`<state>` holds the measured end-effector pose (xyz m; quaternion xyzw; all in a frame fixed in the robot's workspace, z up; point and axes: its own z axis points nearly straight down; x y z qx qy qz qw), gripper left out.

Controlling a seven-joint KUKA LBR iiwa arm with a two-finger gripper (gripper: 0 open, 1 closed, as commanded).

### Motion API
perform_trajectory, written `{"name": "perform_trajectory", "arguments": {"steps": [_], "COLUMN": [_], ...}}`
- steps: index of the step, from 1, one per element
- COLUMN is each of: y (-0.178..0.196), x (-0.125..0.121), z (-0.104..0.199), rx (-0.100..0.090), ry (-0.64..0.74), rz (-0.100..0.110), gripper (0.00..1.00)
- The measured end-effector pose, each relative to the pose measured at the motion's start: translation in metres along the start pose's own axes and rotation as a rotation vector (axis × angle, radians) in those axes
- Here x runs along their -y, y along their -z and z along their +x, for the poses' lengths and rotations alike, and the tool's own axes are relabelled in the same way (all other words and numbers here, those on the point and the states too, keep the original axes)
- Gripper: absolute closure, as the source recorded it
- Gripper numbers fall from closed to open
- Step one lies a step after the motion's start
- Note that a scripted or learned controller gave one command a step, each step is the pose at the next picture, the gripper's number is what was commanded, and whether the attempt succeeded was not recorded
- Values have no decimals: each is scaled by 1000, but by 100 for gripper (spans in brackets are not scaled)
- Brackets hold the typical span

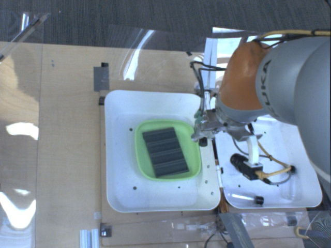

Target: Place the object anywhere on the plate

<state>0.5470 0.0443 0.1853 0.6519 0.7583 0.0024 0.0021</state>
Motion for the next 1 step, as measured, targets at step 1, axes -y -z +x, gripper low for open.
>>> {"name": "perform_trajectory", "arguments": {"steps": [1], "y": [0], "x": [0], "z": [0], "rx": [0], "ry": [0], "rz": [0], "gripper": [0]}}
